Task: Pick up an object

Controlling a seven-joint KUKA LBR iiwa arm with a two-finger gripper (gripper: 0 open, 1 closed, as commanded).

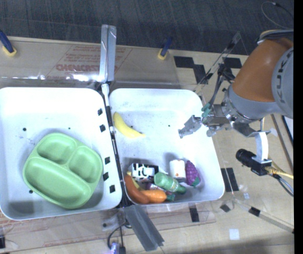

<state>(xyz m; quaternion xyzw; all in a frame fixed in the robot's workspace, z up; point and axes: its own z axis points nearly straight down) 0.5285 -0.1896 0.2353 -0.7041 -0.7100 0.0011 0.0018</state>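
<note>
The right bin point(157, 97) holds a yellow banana point(126, 126) near its left wall. A cluster lies along its front: a black-and-white toy point(143, 170), a white cylinder point(177, 168), a purple eggplant point(192, 172), a green item point(167, 182) and an orange carrot point(146, 195). My gripper point(199, 129) hovers over the bin's right side, above bare floor. It is open with nothing between its fingers point(187, 127). It is well right of the banana and behind the front cluster.
The left bin point(14, 105) holds a green divided plate point(62, 169). A metal divider post point(108, 52) stands at the back between the bins. Blue clamps point(5, 42) sit on the bench's back edge.
</note>
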